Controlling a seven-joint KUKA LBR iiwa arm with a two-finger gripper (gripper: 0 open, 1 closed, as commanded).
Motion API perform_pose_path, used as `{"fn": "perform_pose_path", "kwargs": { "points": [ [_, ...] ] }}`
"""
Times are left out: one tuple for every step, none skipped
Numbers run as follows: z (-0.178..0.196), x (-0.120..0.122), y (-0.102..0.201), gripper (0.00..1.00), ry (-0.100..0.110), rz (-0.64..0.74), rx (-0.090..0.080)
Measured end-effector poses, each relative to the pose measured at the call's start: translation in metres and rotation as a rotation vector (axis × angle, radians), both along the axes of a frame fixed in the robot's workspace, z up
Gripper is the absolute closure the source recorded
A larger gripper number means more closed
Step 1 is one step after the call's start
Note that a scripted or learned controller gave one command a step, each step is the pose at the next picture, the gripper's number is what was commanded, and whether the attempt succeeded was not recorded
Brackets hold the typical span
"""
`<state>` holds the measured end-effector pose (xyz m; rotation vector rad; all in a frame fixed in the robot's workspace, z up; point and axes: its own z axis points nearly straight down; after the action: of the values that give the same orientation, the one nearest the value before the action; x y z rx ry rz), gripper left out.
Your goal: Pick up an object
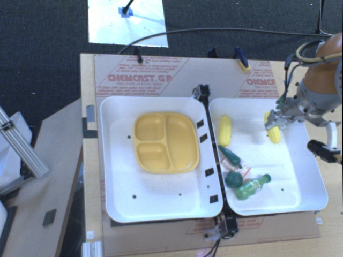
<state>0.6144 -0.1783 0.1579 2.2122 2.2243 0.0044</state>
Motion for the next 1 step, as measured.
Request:
{"fn": "perform_pose_path", "kwargs": {
  "points": [
    [0.0649, 0.0001, 0.003, 1.0, -0.004, 0.002, -0.001]
  ]
}}
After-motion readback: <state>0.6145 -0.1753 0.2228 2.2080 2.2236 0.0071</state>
